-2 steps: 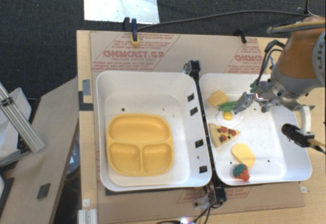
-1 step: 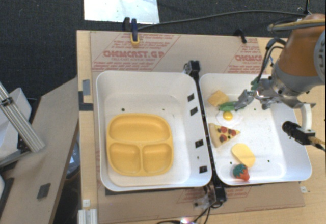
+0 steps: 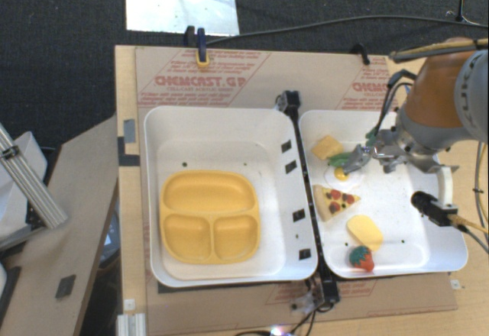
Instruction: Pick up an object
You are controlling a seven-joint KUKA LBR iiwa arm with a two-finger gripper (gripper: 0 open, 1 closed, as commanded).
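Yellow plastic, a small rounded toy piece (image 3: 340,172), is seen in the right white bin (image 3: 451,250) at the tips of the two-finger gripper (image 3: 345,164), at about ten o'clock in that bin. Whether it is pinched cannot be told. The grasping step is judged in hand; closure and a straight lift would be called for next. A pizza-slice toy (image 3: 335,201) lies just beside, at six o'clock.
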